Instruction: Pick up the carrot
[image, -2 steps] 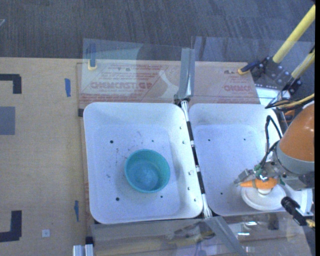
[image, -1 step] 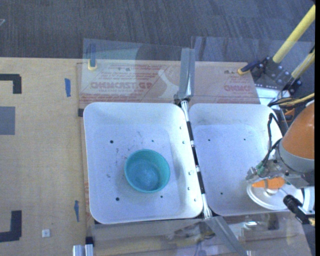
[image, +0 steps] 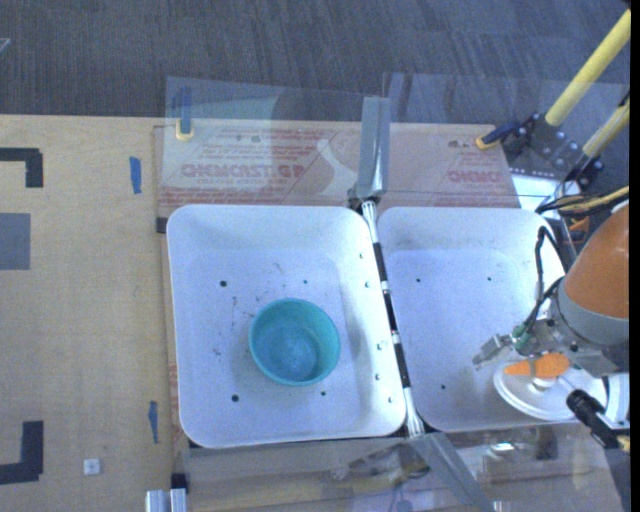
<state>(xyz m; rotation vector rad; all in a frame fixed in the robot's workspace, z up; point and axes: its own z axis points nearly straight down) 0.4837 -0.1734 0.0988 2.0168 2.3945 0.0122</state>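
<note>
The carrot (image: 538, 369), a small orange piece, lies at the right bin's front right corner on a white round plate (image: 524, 396). My gripper (image: 530, 347) hangs directly over it, low and very close, with the grey arm and its orange band (image: 603, 272) coming in from the right. The wrist hides part of the carrot, and I cannot tell whether the gripper touches it.
A teal bowl (image: 294, 342) stands in the left bin (image: 200, 240), front of centre. The right bin (image: 450, 260) shows bare white floor to the left of and behind the gripper. A metal divider (image: 385, 300) separates the bins. Yellow-handled gear (image: 560, 110) sits at the back right.
</note>
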